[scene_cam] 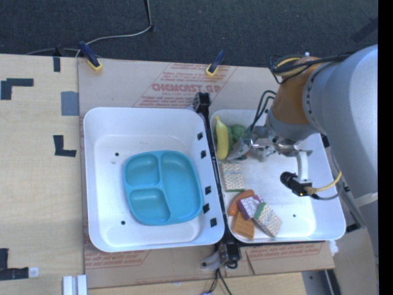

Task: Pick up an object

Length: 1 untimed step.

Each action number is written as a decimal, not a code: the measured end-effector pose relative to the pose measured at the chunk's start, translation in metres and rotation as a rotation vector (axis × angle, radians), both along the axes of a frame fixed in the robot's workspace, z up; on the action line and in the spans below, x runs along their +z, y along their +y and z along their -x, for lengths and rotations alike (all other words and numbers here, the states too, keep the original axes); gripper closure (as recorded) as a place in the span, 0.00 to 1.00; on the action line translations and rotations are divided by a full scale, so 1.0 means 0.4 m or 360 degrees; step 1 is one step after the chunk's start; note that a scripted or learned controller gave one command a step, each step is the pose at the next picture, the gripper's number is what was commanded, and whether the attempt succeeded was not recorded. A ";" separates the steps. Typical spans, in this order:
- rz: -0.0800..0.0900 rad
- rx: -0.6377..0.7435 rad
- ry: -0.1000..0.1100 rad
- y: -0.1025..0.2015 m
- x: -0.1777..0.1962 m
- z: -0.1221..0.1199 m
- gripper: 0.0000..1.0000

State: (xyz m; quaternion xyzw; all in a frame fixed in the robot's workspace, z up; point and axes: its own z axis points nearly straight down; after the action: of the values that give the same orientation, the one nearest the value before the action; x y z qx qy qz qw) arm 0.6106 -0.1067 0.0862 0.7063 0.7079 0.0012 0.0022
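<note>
In the right bin (319,226) lie several small objects. A yellow banana (221,139) and a green item (236,132) sit at the far left corner. A pale checkered pad (233,178) lies in front of them. Near the front left are an orange piece (243,226), a purple item (249,208) and a green-edged sponge block (268,220). My gripper (245,149) hangs low beside the banana and the green item, at the end of the grey arm (307,103). Nothing can be made out between its fingers.
The left bin (98,165) holds a blue divided plate (163,186). A black clip rail (209,165) separates the two bins. Yellow clamps (215,66) pin the cardboard at the back edge. Black cables (301,183) hang from the wrist over the right bin.
</note>
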 end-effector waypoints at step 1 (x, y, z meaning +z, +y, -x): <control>-0.0004 0.0002 0.0005 0.265 0.248 -0.110 0.00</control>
State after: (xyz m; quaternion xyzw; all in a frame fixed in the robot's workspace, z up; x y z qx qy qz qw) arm 0.6545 -0.0006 0.1852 0.7059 0.7083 0.0010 0.0003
